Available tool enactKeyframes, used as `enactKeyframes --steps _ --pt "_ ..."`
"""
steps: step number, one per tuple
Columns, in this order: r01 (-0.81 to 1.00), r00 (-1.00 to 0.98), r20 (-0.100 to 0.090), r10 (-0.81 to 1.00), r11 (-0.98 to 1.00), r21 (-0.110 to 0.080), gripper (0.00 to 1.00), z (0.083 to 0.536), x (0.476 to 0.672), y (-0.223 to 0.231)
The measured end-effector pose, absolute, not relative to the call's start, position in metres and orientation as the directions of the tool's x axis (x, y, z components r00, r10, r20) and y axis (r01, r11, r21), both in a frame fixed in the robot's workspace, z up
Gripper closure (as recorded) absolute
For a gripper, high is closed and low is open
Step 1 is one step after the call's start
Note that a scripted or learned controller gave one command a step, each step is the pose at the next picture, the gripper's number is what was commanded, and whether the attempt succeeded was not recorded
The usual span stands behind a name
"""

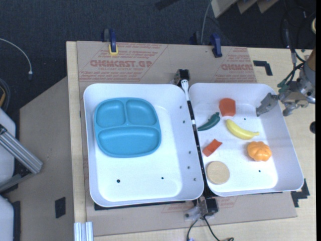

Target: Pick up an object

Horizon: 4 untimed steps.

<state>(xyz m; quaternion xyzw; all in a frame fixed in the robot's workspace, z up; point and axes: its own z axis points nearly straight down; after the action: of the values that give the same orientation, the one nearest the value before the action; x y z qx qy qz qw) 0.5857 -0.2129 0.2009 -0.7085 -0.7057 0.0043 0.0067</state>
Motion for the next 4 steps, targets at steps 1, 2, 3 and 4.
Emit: enactKeyframes --steps 1,2,3,4 --pt "1.000 0.000 0.000 1.000 0.000 -0.001 0.00 0.210 0.589 -0.212" --pt "1.000 0.000 0.001 1.000 0.000 -0.003 0.00 0.167 0.592 -0.217" --pt "1.000 0.000 0.001 1.000 0.000 -0.004 0.00 0.124 0.590 -0.213" --pt "1.000 -0.001 0.002 1.000 0.001 -0.003 0.00 0.084 0.590 -0.212"
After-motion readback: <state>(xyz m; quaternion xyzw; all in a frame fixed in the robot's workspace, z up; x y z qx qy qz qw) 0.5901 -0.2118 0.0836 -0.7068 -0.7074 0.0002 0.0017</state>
